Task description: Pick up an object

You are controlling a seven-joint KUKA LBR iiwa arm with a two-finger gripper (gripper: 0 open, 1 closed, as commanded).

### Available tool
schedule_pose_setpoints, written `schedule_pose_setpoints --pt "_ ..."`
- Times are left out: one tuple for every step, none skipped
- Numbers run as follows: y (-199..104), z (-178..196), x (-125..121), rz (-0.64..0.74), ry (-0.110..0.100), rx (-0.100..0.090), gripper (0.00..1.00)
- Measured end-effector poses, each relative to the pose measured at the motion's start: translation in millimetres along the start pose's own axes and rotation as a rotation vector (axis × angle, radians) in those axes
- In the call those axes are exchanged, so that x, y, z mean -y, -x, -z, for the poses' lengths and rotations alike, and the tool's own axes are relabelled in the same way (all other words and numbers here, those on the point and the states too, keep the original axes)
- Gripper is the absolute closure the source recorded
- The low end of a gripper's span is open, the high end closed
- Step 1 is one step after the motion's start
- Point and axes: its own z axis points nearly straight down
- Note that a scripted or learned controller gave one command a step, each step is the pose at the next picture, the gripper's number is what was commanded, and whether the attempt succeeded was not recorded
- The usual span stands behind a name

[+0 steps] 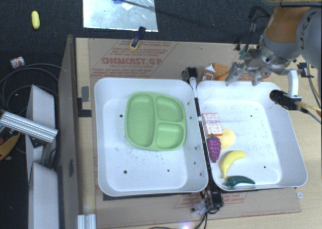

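My fingers [236, 74] hung spread and empty above the far rim of the right bin [287, 137], near its twelve o'clock edge, the orange-banded arm [289, 6] reaching in from about two o'clock. Everything worth taking lay toward seven o'clock from my gripper [248, 74], clustered against the bin's near-left wall: a small red-and-white packet [211, 123], a purple grape bunch [214, 147] touching a pale yellow fruit [228, 137], a banana [232, 160] and a dark green pepper [240, 180] beside the front rim. The banana, my likeliest target, ran its long axis from seven to one o'clock. In the left bin [113, 172] sat a green divided plate [154, 121], well apart from me.
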Motion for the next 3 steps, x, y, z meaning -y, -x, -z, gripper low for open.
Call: schedule_pose_setpoints --pt "39.1 -115.7 76.4 -0.008 -0.015 -0.001 0.00" --pt "33.8 -124.5 139.5 -0.005 -0.008 -0.002 0.00" --pt "-6.0 -137.8 178.5 -0.002 -0.004 0.001 0.00"
